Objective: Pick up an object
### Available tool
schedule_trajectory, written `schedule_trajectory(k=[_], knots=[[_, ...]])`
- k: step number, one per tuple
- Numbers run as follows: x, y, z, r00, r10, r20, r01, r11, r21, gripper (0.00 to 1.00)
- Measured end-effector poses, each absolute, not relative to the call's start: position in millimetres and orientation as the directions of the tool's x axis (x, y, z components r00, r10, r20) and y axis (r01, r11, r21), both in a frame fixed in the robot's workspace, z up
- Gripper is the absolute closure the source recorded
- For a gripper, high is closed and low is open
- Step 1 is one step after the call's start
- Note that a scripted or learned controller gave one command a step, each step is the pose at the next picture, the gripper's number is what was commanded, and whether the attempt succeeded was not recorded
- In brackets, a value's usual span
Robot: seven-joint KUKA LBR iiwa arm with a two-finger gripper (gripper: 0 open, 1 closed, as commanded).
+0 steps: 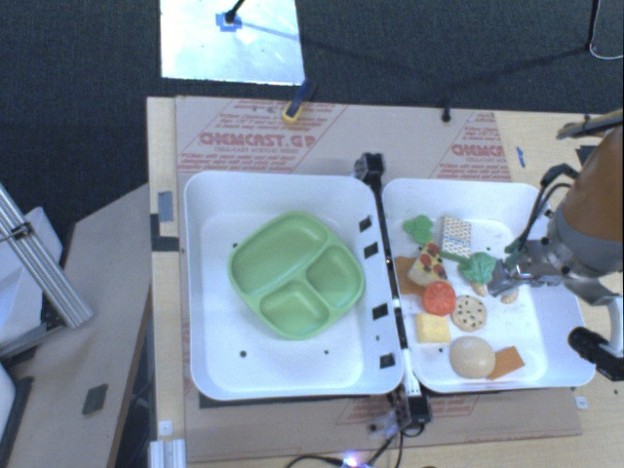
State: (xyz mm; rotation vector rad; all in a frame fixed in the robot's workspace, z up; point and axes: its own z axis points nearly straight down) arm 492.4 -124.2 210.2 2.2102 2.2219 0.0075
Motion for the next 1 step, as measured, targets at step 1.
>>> schedule_trajectory(k=[1], knots=[[493.8,-124.3,225.3,-0.004,1.0,-0.001,1.0,0.004,0.005,1.0]])
